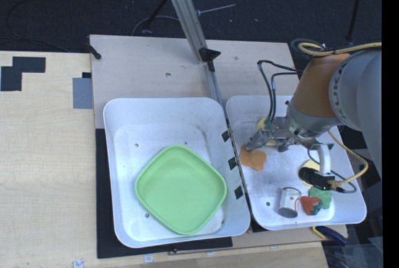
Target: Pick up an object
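overhead, two white bins (124, 117) on bench (156, 67)

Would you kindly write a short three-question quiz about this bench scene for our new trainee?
1. True or false: the green plate lies in the left bin.
2. Which object lies nearest the gripper? A. orange flat piece B. small metal can C. green plate
3. Fill in: the can lies in the ____ bin.

Key: 1 true. 2 A: the orange piece lies just below the gripper, near the right bin's left wall. 3 right.
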Action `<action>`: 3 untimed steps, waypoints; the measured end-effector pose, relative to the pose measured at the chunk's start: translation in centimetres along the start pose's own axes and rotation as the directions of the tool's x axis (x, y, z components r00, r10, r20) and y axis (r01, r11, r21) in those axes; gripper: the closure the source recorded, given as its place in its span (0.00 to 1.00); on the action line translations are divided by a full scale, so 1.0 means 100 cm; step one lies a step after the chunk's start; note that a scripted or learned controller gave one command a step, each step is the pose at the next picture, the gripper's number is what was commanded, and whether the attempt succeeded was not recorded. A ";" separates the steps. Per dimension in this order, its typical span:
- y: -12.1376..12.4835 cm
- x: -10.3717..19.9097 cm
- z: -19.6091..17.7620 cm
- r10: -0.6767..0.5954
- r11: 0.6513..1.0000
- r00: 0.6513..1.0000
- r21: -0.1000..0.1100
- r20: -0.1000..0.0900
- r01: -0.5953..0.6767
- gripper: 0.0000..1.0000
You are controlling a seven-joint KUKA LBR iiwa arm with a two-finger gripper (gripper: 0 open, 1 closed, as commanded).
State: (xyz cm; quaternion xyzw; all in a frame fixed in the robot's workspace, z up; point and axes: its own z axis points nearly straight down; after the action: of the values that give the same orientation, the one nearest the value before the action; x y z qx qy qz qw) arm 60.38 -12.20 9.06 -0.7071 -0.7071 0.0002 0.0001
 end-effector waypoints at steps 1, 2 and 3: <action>0.001 -0.001 -0.012 0.001 1.000 1.000 -0.003 0.000 -0.001 1.00; 0.006 0.006 -0.071 0.000 1.000 1.000 -0.005 0.000 0.000 1.00; 0.002 0.005 -0.114 0.001 1.000 1.000 -0.004 0.000 -0.001 1.00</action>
State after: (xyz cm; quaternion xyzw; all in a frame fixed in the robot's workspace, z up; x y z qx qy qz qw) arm 60.60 -11.71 20.49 -0.7074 -0.7068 -0.0010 -0.0012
